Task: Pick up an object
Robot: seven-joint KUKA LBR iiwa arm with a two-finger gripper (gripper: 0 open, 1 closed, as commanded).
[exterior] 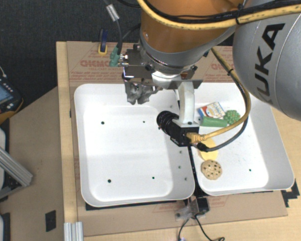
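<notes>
Arm: a grey arm with an orange band (190, 14) is seen reaching in from the right, and much of the upper view is covered by it.
Jaws (136, 95): they are seen hanging over the back edge of the left bin (120, 185); whether they are released or clenched cannot be told, since the tips are blurred and dark.
Left bin: small dark dots are seen on its white floor.
Right bin (261, 169): the task's things are gathered here, in the half nearest the divide between the bins.
Green toy (221, 118): it lies at the back of the right bin, partly hidden by the arm's white bracket.
Card packet (213, 109): it is set just behind the green toy, touching it.
Round biscuit (211, 169): a tan disc with holes, it is placed nearer the front of the right bin.
Yellow piece (208, 154): it lies just behind the biscuit.
Relation: all these things are well apart from the jaws, to their right and across the divide.
Surface (65, 109): brown board is seen under both bins.
</notes>
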